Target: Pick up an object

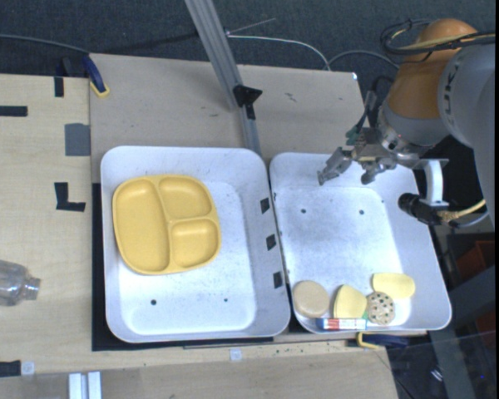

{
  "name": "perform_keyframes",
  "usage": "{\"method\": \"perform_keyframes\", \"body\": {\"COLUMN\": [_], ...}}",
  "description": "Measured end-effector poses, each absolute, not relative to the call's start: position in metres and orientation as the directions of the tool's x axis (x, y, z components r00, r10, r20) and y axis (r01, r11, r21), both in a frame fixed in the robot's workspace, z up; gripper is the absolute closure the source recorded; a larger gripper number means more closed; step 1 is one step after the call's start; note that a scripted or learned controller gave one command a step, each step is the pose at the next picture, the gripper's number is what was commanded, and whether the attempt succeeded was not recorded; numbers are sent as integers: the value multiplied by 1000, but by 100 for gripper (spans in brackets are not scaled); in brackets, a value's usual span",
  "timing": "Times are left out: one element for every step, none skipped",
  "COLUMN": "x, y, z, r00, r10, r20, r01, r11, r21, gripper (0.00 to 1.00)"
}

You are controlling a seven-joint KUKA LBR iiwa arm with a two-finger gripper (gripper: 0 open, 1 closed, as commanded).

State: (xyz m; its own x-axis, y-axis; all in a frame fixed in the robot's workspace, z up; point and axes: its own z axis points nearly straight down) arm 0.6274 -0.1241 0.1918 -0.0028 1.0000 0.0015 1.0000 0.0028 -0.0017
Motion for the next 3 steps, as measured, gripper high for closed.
{"method": "perform_keyframes", "body": {"x": [628, 601, 551], "y": [-122, -109, -89], "z": [202, 87, 102], "r00": [-6, 0, 0], "r10": [1000, 1000, 1000], "r20": [3, -2, 1], "r01": [1000, 1000, 1000], "r11": [6, 0, 0], "r21": [-2, 0, -6], "gripper": [100, 100, 100]}}
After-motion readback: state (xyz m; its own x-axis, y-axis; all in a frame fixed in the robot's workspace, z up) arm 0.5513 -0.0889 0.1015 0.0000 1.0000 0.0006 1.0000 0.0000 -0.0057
